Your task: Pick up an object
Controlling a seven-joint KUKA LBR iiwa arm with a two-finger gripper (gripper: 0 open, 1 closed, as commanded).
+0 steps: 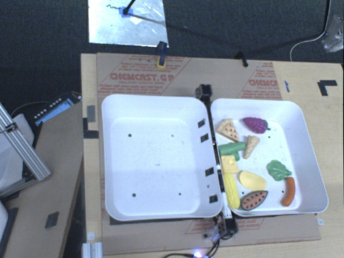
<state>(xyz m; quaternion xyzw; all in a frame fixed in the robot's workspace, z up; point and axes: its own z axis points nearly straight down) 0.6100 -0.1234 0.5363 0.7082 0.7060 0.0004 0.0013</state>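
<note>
Since its stiff, light, smooth plastic may slip, the orange toy sausage [288, 191], lying apart at the right bin's [310, 144] near right, is best taken across its middle, while the claw's state cannot be told.

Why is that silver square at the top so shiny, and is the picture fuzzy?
In the camera view, the silver sheet reflects light as pale glare; the left bin has a soft grey shadow across its floor; the toy food in the right bin looks slightly soft, not sharp.
</note>
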